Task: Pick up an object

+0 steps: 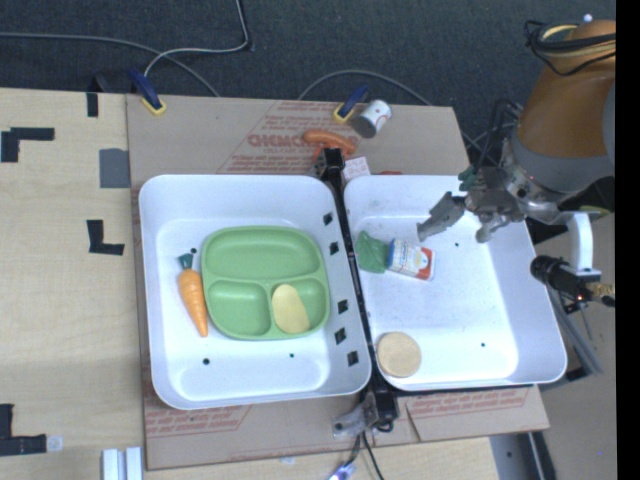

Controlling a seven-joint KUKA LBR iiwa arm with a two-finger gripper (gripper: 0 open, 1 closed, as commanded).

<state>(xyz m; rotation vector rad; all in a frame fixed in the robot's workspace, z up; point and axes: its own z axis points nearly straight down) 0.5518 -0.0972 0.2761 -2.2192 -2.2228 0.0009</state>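
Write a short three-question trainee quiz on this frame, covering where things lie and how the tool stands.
1. True or false: the carrot lies on the green tray.
2. Which bin holds the tan disc: A left bin, B right bin?
3. Fill in: the tool hangs over the ____ bin, its fingers spread with nothing between them.

Key: 1 false, it lies on the bin floor beside the tray. 2 B, near its front left corner. 3 right.

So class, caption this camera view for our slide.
Open gripper hovers over right bin near a green-and-red packet.
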